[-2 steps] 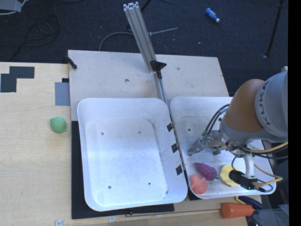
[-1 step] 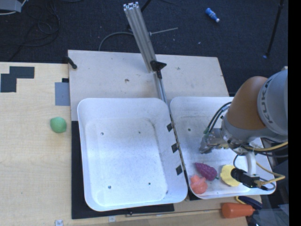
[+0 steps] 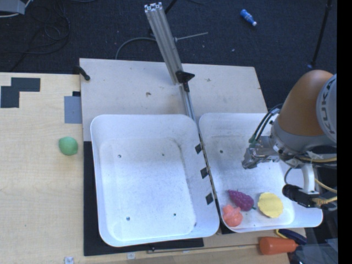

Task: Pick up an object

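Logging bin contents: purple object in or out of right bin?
In: purple object lies on the right bin floor, near its front edge.

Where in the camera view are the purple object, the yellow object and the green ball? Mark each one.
purple object (image 3: 241, 199): camera view, middle of its bumpy body.
yellow object (image 3: 270, 204): camera view, centre of its rounded top.
green ball (image 3: 68, 146): camera view, centre of the ball.
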`<move>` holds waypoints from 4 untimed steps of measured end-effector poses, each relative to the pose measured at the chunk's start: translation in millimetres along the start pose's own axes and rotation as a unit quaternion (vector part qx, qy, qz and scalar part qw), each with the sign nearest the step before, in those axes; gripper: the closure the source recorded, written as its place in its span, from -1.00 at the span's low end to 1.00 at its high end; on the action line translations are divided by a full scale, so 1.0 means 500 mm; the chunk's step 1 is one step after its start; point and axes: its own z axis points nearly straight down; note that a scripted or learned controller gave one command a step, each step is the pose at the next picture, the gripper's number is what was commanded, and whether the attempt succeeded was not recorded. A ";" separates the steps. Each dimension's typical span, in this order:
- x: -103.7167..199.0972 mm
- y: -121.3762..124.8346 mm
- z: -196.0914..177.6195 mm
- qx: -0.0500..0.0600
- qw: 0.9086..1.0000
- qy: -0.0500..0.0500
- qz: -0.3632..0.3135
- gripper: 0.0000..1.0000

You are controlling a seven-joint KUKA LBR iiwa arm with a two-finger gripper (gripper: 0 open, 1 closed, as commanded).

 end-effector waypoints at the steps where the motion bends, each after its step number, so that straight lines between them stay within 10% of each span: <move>1: 0.013 0.008 -0.119 0.000 1.000 0.000 0.000 1.00; 2: 0.012 0.009 -0.183 0.001 1.000 0.000 0.000 1.00; 4: 0.208 0.014 -0.188 0.002 1.000 0.001 -0.002 1.00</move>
